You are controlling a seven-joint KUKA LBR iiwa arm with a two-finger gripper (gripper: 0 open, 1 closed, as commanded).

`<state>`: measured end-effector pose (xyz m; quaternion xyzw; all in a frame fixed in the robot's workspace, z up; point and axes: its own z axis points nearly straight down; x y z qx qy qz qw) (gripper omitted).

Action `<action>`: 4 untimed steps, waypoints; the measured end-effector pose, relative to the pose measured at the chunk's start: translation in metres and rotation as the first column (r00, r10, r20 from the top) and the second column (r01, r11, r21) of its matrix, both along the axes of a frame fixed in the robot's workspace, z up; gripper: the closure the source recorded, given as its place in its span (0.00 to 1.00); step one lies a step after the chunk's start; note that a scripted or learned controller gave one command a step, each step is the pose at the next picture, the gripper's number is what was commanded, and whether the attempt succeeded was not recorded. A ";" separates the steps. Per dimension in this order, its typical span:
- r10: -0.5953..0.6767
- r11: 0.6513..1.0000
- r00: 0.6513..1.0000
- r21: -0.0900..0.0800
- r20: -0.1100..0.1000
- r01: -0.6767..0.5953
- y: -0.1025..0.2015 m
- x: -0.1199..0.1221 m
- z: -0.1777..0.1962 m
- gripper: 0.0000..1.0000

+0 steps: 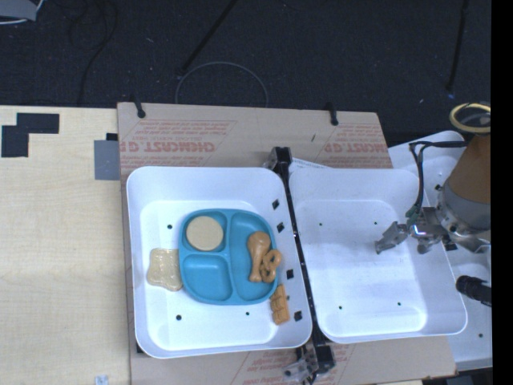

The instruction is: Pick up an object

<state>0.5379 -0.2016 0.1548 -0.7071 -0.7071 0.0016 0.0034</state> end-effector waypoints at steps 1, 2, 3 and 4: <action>0.000 1.000 1.000 0.000 -0.001 0.000 0.000 -0.012 -0.055 0.00; -0.001 1.000 1.000 -0.001 0.003 0.001 0.001 -0.012 -0.068 0.00; -0.004 1.000 1.000 -0.002 0.005 0.004 0.000 -0.011 -0.056 1.00; -0.001 1.000 1.000 -0.003 0.008 0.001 -0.001 -0.012 -0.014 1.00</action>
